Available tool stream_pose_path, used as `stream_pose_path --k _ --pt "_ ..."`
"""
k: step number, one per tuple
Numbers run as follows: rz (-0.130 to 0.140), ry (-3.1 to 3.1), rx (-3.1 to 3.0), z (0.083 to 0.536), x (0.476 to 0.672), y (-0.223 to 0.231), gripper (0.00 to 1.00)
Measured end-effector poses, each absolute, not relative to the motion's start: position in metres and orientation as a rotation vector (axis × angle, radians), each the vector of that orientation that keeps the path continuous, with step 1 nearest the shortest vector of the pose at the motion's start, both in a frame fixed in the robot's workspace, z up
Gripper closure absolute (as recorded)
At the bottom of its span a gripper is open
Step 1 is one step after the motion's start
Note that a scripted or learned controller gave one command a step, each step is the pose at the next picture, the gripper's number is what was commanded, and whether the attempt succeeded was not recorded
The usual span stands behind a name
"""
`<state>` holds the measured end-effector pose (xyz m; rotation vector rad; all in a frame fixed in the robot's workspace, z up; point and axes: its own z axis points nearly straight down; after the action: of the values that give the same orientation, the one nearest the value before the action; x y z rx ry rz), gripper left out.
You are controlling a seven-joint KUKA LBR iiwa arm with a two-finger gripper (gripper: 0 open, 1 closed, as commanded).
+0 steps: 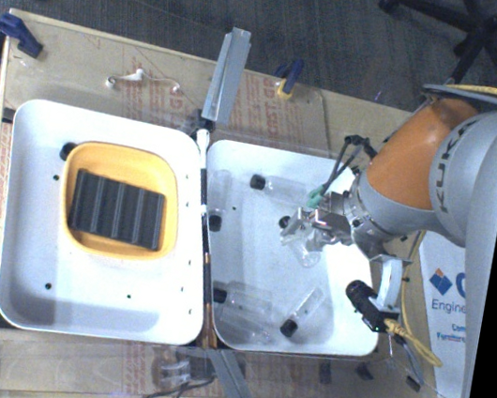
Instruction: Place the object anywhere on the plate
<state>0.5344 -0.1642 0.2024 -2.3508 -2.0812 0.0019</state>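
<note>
A yellow plate point(126, 165) with a dark ridged insert point(119, 210) lies in the left bin point(17, 267). My gripper point(308, 225) hangs low over the middle of the right bin point(274, 164), far right of the plate. A clear plastic object point(304, 246) sits right under and against the gripper; whether it is held is not visible. A clear tube with a black cap point(299, 313) lies near the right bin's front, next to another clear plastic piece point(247, 313).
Small black knobs point(257, 182) sit in the right bin by its walls. The raised rim between the bins point(201, 233) separates gripper and plate. A metal bar point(225, 75) and clamps stand behind the bins. Cables point(397, 329) hang at the arm's side.
</note>
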Motion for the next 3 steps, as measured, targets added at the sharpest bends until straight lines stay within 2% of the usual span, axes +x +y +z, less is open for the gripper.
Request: stream_pose_path --k 1,2,3 --pt "0.002 -2.158 -2.279 0.246 0.560 -0.106 1.00" --pt "0.004 -2.285 -2.152 0.231 0.619 -0.054 1.00" --pt "0.000 -2.544 -1.842 0.218 0.644 -0.003 1.00"
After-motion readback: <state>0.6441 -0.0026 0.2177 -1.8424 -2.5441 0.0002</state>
